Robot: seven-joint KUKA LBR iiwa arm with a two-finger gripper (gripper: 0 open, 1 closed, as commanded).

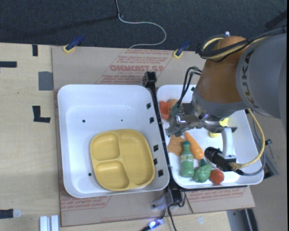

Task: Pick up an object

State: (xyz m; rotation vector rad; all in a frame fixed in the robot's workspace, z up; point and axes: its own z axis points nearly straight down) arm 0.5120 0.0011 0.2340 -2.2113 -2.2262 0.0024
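While my gripper [179, 125] hangs low over the right bin [248, 129], whether it is spread or clamped I cannot tell. Just below it lies a carrot [194, 147] beside a green bottle [186, 160] — toy-like plastic, I judge: light, stiff, slick. I'd take the carrot across its thick middle — ends would slip.
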